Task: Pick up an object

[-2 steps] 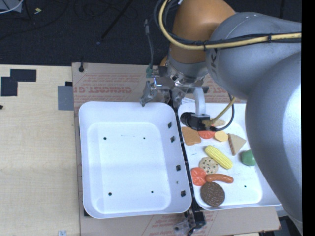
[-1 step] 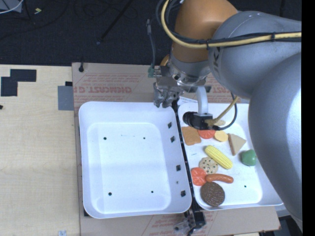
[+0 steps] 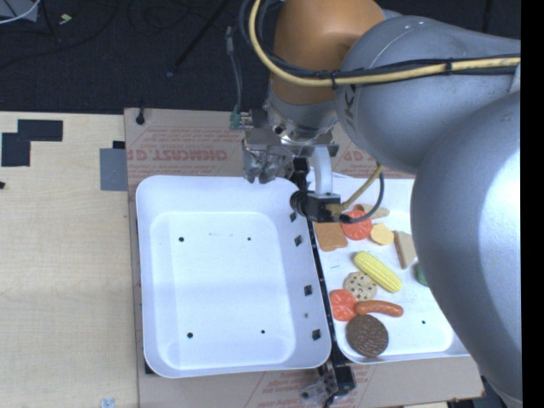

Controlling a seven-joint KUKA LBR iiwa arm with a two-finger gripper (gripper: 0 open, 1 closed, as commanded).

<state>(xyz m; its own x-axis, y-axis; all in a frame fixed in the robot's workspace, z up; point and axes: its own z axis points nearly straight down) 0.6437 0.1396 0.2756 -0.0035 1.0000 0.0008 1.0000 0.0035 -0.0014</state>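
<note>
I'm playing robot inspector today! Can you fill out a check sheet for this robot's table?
Surface: left bin and right bin, both white, on printed cardboard over a pale wooden bench.
Job's things: toy food in the right bin: corn cob, cookie, sausage, tomato, toast, brown patty.
Clutter: nothing seen.
Grippers: gripper over the bins' far edge; open or shut cannot be told.
Cables: yellow cable loops round the arm's orange band.
Surroundings: dark floor behind; black patch on the bench.
</note>
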